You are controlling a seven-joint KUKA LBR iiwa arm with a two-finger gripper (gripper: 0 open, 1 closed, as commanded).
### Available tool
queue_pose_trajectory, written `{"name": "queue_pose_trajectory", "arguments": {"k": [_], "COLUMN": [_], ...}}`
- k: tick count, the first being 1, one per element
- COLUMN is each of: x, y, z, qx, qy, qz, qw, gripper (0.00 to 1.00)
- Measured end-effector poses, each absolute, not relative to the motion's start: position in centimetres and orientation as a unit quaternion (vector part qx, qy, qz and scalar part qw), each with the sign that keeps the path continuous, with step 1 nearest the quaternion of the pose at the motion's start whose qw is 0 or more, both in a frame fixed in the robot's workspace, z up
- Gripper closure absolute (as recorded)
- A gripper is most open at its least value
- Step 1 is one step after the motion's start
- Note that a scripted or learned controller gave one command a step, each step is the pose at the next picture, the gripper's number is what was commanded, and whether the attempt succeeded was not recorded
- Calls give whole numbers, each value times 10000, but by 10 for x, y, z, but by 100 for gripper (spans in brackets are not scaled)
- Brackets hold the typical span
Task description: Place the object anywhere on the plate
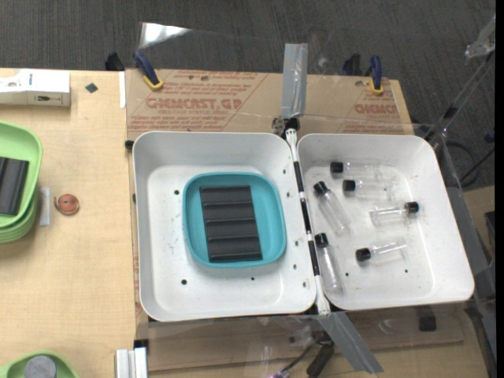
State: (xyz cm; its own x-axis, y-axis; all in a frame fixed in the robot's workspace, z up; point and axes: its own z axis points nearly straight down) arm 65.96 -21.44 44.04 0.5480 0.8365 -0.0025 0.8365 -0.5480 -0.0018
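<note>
- Gripper state: I am finding nothing that tells me whether it is apart, together or clamped on anything, so I cannot tell. The same goes for my arm's pose.
- Six clear vials (pixel 333 211) with black caps are lying scattered in the right bin (pixel 442 181), all on their sides and pointing different ways.
- Two of them are lying close to the divider between the bins, one above the other. Two small ones are sitting near the bin's far side.
- Two more are resting toward the middle, one with its cap pointing right and the other with its cap pointing left.
- The teal plate (pixel 193 220) is sitting in the middle of the left bin (pixel 143 211), well apart from every vial.
- A dark ridged insert (pixel 231 223) is covering most of the plate's floor.
- No vial is lying on the plate.
- Behind both bins, a cardboard sheet (pixel 205 101) is being held down by two clamps (pixel 147 71).
- On the wooden bench (pixel 79 290) to the left, a green tray (pixel 20 144), a small orange disc (pixel 68 204) and a white box (pixel 35 89) are sitting apart from the bins.
</note>
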Motion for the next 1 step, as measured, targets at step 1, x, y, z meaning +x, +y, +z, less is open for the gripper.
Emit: {"name": "queue_pose_trajectory", "arguments": {"k": [1], "x": [659], "y": [-201], "z": [225], "qx": [-8967], "qy": [-4425], "qz": [15], "qw": [9], "gripper": [0]}}
